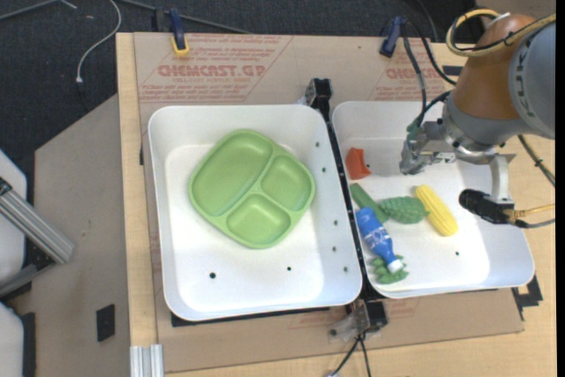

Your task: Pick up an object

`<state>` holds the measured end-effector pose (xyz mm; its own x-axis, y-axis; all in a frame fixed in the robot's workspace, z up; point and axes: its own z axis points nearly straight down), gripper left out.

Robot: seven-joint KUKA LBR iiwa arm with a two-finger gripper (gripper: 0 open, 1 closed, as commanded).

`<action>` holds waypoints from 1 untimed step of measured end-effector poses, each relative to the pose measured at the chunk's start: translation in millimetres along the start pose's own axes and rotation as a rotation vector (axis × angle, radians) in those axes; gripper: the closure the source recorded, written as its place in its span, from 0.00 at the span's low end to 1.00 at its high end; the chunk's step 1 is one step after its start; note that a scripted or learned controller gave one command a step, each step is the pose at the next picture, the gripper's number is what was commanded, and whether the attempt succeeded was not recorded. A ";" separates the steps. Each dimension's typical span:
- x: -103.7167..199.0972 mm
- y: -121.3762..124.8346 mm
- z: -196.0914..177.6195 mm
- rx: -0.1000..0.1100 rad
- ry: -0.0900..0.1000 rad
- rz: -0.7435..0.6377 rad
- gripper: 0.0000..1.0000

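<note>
Over the right bin (503, 269), near its back edge: grey arm (521, 93) reaching in from the counter's right side, orange band (485, 66) above the wrist, wrist bent downward so the end effector (422, 156) points into the bin. Hangs above the bin's back-left part, just right of a small orange-red block (356, 162) and apart from it. Nothing seen between the fingers; whether spread or pressed together, cannot tell from this slant. Black attachment (484, 204) jutting from the wrist toward the bin's right edge, with a yellow cable (468, 20) looped above the arm.

On the right bin's floor: yellow corn cob (436, 209) near the middle, lying at a slant, touching or just beside a bumpy green toy vegetable (402, 208) to its left. Green leaf-like piece (362, 193) along the left wall, just below the orange-red block. Blue and white bottle (375, 236) lying toward the front-left corner, its cap end meeting a small green object (391, 273) at the front edge.

Across the left bin (177, 278): light green divided plate (252, 187) with three compartments, lying flat around the middle, turned at an angle to the bin's walls.

Beneath both bins: cardboard sheet (221, 66) covering the counter, blue clamps (179, 31) at its back edge.
</note>
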<state>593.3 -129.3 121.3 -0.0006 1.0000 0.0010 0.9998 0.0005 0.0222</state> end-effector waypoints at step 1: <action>-5.4 4.0 -62.5 0.016 -0.003 -0.001 1.00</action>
<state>596.0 -134.8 183.9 -0.0015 1.0000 -0.0018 1.0000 0.0015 0.0057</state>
